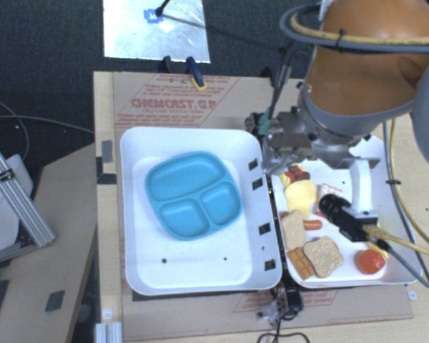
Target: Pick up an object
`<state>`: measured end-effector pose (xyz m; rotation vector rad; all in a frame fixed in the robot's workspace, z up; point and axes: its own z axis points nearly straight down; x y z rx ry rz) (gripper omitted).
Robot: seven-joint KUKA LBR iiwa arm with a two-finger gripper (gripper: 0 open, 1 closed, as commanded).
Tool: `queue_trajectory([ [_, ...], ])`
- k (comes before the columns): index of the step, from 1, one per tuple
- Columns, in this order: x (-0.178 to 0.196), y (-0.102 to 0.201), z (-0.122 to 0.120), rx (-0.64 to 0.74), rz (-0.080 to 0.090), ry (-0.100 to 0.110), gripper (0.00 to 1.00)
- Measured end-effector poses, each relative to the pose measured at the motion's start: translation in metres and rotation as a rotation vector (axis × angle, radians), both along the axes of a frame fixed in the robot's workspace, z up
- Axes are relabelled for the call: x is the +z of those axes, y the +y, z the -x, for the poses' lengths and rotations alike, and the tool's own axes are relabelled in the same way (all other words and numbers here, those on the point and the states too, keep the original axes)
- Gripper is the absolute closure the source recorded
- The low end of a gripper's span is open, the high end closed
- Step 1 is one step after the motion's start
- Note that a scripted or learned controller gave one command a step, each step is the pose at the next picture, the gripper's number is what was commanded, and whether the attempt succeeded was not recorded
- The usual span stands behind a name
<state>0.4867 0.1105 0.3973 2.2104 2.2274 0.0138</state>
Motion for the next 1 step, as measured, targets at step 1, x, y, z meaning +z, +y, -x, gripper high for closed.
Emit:
queue_trajectory([
  [1, 0.0919, -0.0468, -0.0004, -0.01, 0.002, -0.005, 1.0],
])
